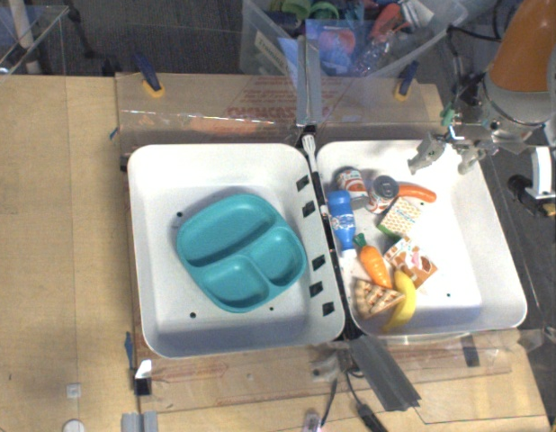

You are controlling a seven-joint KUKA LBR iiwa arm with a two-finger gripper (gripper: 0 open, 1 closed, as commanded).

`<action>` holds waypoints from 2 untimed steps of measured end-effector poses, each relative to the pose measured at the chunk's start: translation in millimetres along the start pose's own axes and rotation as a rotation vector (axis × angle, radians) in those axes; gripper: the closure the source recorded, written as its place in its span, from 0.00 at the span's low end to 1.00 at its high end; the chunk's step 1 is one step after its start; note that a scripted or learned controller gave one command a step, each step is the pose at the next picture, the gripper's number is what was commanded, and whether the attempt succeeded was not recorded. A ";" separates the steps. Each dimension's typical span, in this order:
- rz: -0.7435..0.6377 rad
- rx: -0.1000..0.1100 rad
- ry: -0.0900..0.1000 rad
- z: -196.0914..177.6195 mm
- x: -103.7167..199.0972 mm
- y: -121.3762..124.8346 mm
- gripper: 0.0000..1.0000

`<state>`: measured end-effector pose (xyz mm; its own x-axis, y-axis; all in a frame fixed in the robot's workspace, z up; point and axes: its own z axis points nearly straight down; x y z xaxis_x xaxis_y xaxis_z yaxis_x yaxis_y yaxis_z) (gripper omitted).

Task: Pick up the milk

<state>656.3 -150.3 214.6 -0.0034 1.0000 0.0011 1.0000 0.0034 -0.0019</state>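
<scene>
The gripper (447, 154) hung over the top right part of the right bin (494, 241), up near its back rim, and its two fingers were spread apart with nothing between them. The arm (523, 52) came in from the right, orange band showing above the wrist.

The milk (340, 220), a white bottle with a blue cap and blue label, was lying on its side right along the left wall of that same bin, well apart from the gripper. Just beside its lower end sat a carrot (374, 265), and below that a banana (403, 300) and what looked like a waffle-ish thing (373, 299). A couple of small cans (353, 184) were near the milk's top end, plus an orange hot-dog-looking piece (416, 192) and some little printed boxes (401, 216).

The left bin (161, 196) held a teal divided plate (239, 252), sitting tilted in the middle.
</scene>
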 end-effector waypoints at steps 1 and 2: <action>-0.058 -0.004 -0.002 98.4 15.2 -22.9 0.00; -0.154 -0.012 -0.004 124.1 32.2 -76.4 0.00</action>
<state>579.5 -118.3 90.7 -0.1572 0.9876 -0.0034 0.9875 0.1572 0.0104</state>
